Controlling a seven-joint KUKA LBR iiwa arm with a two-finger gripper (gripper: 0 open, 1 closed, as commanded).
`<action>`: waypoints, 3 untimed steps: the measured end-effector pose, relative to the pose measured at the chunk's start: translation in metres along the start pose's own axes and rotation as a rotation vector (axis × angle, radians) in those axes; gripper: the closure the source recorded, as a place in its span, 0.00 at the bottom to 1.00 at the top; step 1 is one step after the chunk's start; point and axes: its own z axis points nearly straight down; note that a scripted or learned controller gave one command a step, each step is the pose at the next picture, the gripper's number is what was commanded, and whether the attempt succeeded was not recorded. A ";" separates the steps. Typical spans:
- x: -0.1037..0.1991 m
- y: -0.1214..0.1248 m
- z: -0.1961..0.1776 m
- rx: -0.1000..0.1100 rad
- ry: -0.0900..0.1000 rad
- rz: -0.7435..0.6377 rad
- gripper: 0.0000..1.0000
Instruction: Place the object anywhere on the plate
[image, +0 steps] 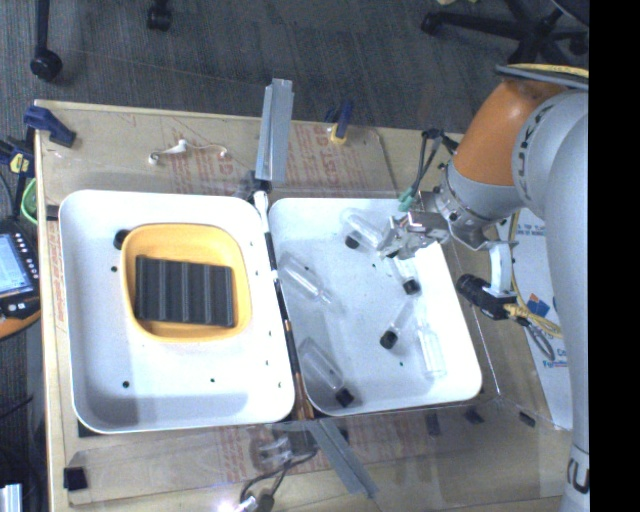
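Left bin (90, 390): yellow plate (186, 245) with rounded corners sits in its upper middle, and a dark ribbed rectangular block (186, 291) lies on the plate, covering most of its centre. Right bin (462, 378): several clear plastic tubes with black caps, scattered. 1 tube (303, 279) lies near the left wall, tilted; 1 tube (325, 374) sits at the lower left with its black cap toward the front edge; another (398, 328) is near mid-right with its cap at the lower end; a loose black cap (410, 287) lies just above it; 1 more clear tube (362, 231) is at the upper middle. Gripper (403, 243) is low over the upper right part of the right bin, beside that upper tube and well apart from the plate. Can't tell its opening, and can't tell if anything is between its tips; the metal and clear plastic blur together there. Arm comes in from the right, orange band (495, 135) above the wrist.
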 end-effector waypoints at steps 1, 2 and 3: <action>0.071 -0.007 -0.020 0.003 0.000 -0.218 1.00; 0.148 0.005 -0.023 0.000 -0.002 -0.416 1.00; 0.216 -0.003 0.008 0.003 -0.001 -0.712 1.00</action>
